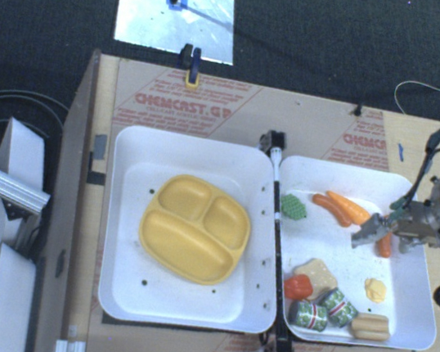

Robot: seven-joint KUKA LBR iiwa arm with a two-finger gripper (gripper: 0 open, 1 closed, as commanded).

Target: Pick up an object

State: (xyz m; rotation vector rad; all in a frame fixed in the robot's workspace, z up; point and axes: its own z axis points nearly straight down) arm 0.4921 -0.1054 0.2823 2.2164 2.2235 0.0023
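The nearest thing to the gripper (378, 236) is a small orange-red piece (385, 245) in the right bin (423, 282), lying right at the fingertips with its long axis running roughly from twelve to six o'clock. Whether the fingers grip it or merely sit over it cannot be told, and how far the claw is open cannot be told either.

At about ten o'clock from it lie two carrots (342, 208), side by side and touching, long axes running ten to four o'clock – the pointed ends seem to face four. Further toward nine sits a green broccoli piece (294, 207) near the bin's left wall. At six o'clock is a small yellow lump (375, 290); along the bottom edge (a crowded corner) cluster a red tomato (297, 288), a tan slice (319, 274), two green-patterned cans (325, 310) and a hot dog bun (370, 326).

The left bin (126, 222) holds a yellow divided tray (194, 227).
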